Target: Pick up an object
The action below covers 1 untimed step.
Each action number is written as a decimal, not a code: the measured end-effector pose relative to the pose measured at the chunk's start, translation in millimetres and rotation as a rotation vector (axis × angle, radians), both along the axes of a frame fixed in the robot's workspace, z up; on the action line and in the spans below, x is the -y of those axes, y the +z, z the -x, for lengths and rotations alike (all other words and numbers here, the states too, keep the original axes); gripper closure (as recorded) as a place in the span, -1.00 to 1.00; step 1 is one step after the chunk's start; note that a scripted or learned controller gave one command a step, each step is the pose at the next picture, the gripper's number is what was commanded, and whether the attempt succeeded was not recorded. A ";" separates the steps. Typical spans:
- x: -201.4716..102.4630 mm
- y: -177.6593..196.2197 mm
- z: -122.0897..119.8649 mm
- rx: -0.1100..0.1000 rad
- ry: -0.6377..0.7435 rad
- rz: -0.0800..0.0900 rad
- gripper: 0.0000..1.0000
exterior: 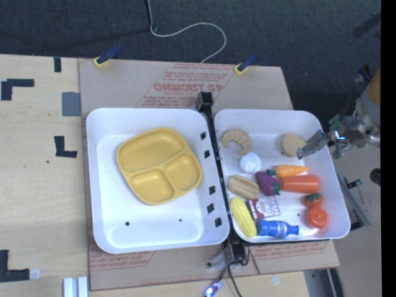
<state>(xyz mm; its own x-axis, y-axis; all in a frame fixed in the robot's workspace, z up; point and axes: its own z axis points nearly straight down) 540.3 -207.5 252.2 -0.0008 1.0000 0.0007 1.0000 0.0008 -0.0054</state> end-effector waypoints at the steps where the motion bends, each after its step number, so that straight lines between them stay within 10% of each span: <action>1: -91.3 -137.9 22.1 -0.016 0.006 -0.009 -1.00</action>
<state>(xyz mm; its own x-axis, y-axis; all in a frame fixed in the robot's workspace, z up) 518.3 -116.2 114.3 -0.0069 0.9999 0.0094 0.9997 0.0071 -0.0214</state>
